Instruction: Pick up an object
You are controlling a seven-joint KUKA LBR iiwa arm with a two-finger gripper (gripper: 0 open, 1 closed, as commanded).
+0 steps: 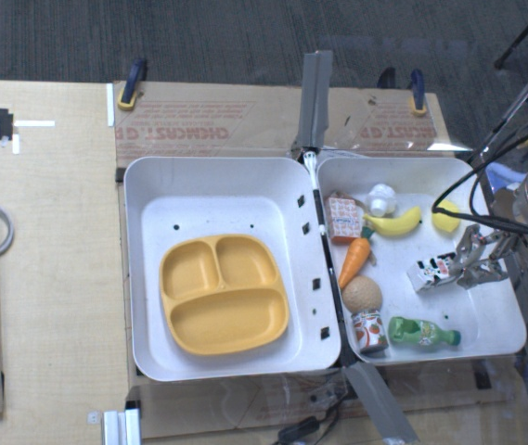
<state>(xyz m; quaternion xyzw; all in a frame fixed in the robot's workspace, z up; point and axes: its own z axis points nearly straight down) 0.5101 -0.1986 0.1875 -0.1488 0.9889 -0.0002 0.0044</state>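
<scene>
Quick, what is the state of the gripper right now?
Gripper: low in the right bin, beside a small black-and-white object; open or shut cannot be told.

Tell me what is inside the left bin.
The left bin holds one yellow divided plate with three compartments, all bare. Whatever part of the bin floor lies under the plate is covered and cannot be seen.

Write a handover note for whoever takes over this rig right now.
Gripper: low over the right bin's right side, beside a small black-and-white toy; whether it grips the toy I can't tell.
Right bin: banana, carrot, red-white box, brown ball, can, green bottle.
Left bin: yellow divided plate.
Done: nothing visibly lifted.
Left: grasp and raise one object.
</scene>
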